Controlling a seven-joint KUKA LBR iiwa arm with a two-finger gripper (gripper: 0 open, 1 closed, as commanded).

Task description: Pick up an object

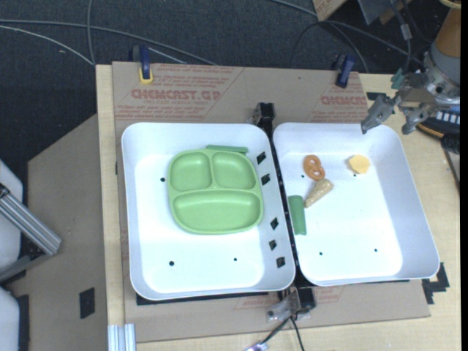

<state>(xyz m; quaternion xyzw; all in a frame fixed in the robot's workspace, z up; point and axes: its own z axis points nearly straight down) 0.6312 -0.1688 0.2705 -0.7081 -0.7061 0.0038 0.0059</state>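
Gripper (390, 119) is hovering at the back right corner of the right bin (409, 196), fingers spread and holding nothing, so I'd say it's lining up its approach. Likely target, the cone (319, 191), is lying near the bin's left side between the pretzel (314, 167) and the green stick (297, 215). Its long axis is running diagonally, tip pointing down-left, so the fingers need turning across that line.
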